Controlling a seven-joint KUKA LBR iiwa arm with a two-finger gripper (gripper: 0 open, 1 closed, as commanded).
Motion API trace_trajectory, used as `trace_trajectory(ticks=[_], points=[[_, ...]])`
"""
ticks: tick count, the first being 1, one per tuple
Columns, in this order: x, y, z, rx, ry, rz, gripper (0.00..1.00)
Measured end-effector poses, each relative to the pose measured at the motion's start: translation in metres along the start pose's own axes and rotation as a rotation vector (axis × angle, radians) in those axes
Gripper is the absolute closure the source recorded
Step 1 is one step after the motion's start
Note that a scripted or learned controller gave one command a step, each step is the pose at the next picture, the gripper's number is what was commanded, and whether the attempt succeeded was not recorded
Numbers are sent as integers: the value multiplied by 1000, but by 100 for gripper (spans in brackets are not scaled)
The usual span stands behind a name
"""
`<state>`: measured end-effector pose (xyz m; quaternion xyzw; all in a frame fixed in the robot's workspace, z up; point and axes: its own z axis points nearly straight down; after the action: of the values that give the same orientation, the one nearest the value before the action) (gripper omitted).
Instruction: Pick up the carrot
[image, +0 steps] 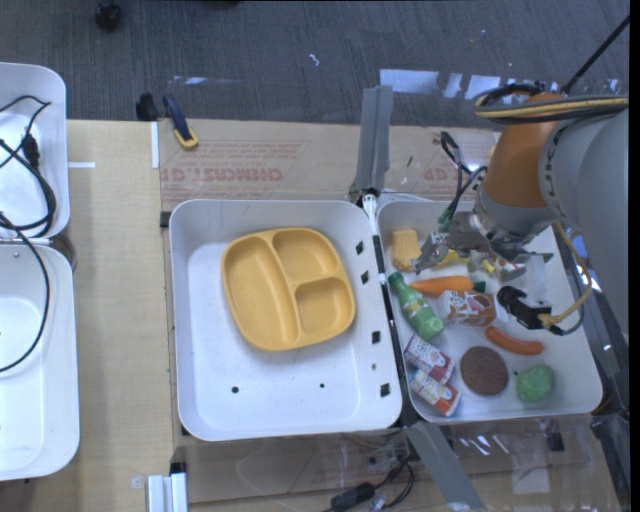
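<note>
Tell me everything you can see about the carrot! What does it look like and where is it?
The carrot is small, orange and smooth, like a plastic toy. It lies flat on its side in the right bin, near the far end, and its pointed tip aims left toward the green bottle. The pincer is just above it. A packet with a red label lies right against its near side. Its thicker right end is tucked among other toys, so I cannot see that end clearly.

2 white bins: left bin (195, 300), right bin (580, 385). 1 yellow plate (288, 287) w/ 3 sections. In right bin: 1 carrot (441, 285), 1 green bottle (414, 306), 1 sausage (513, 343), 1 brown patty (485, 371), 1 green veg (535, 384), 1 yellow cheese piece (404, 248), 2 red-white packets (433, 373).
</note>
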<state>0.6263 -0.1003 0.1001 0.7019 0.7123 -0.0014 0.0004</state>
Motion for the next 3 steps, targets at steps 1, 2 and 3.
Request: trace_trajectory(ticks=[1,2,3], points=[[3,-18,9,3,3,61,0],[2,-19,0,3,2,63,100],[2,-19,0,3,2,63,0]])
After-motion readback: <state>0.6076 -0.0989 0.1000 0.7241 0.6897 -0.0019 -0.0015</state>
